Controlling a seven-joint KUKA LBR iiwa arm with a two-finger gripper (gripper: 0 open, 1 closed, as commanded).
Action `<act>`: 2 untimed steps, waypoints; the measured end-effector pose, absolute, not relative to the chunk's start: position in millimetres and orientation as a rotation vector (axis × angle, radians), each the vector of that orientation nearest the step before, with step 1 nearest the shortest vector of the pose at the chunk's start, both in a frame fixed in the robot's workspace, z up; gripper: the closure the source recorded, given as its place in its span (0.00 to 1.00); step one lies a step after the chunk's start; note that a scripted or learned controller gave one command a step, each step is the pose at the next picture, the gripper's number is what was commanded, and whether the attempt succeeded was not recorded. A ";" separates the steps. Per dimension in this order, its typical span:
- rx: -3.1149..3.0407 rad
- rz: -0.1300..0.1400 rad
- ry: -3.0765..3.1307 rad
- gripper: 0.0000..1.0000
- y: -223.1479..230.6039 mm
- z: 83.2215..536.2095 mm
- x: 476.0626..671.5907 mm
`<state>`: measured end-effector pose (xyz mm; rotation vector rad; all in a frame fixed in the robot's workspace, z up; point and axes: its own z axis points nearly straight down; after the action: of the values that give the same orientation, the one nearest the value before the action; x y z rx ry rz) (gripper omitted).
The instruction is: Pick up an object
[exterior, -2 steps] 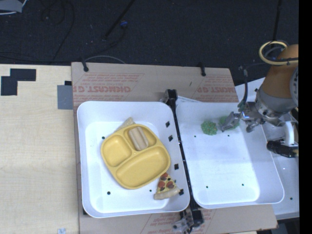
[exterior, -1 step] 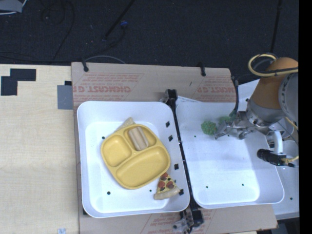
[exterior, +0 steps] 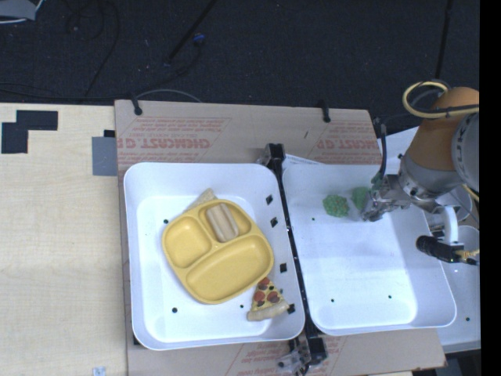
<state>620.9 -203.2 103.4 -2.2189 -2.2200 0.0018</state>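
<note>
Over the right bin (exterior: 391,304), near its upper right corner, the gripper (exterior: 374,208) sits low, coming in from the right on the grey arm (exterior: 438,159) with its orange band. Gripper state: cannot tell, too small and dark to read. Just left of the gripper lies a green broccoli-like piece (exterior: 336,205); a second paler green bit (exterior: 361,197) is right at the gripper, touching or partly under it, unclear whether it is gripped. Left bin (exterior: 145,304) holds a yellow divided plate (exterior: 218,251), tilted, with a tan hot-dog-like item (exterior: 223,222) in its upper right compartment. Pizza slice toy (exterior: 266,301) lies just beside the plate's lower right edge, on the bin floor. Both bins rest on cardboard (exterior: 196,135).
</note>
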 end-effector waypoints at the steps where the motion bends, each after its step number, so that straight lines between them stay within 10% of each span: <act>1: -2.226 -0.001 -2.220 1.00 -208.0 148.1 616.8; 2: -2.222 -0.002 -2.224 1.00 -205.4 192.1 613.9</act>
<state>613.9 -205.4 192.1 -2.2219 -2.2243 -0.0017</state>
